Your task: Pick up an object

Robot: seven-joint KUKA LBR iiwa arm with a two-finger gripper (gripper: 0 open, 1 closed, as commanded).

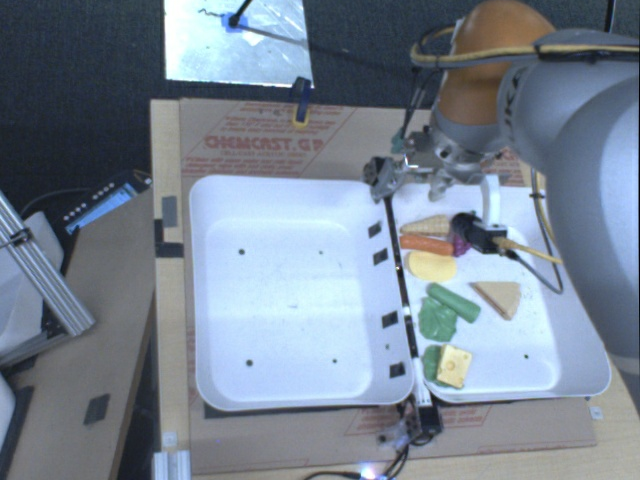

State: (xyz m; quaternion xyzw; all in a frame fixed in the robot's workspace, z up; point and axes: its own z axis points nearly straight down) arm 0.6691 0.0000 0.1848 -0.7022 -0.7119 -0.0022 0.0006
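by the inner wall of the right white bin, below the gripper: yellow oval plastic piece, likely light, stiff, slippery. best pinched across its short width. gripper's state: cannot tell.

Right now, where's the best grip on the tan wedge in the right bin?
Probably straight down from above, closing across the tan wedge near its broad end, away from the narrow tip. It lies flat on the right bin floor, apart from the green pieces, so both sides look free.
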